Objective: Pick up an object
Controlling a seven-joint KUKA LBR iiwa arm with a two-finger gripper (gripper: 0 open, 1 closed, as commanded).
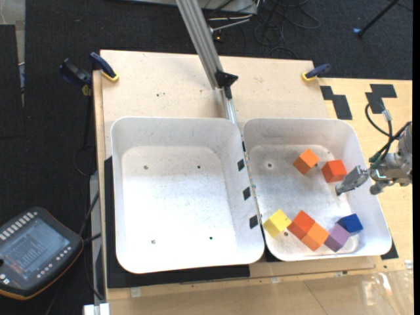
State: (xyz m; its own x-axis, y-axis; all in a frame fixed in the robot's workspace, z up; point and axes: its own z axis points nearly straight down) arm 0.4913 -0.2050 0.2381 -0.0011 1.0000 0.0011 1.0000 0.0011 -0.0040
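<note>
Nothing has been picked up yet, as far as this view shows. The gripper sits at the right edge of the right bin, just over its rim, and no block is between its fingers; whether those fingers are spread or pressed together I cannot tell, since the tool is small and seen side-on. So the whole task is left: choose a block, come down over it, close and lift.

The candidates all lie in the right bin. Two sit toward its right side, an orange block and a red-orange block, close together but apart; the red-orange one is the nearest to the gripper (a likely first choice, in my judgement). Along the near edge of that bin lies a tight cluster: a yellow block, a red block touching an orange one, a purple block and a blue block near the near-right corner. Those touching neighbours would leave little room for fingers.

The left bin is speckled white. Both bins rest on a pale wooden bench with clamps at its far corners, on a dark floor with cables; a handheld controller lies off the bench's near-left corner.
</note>
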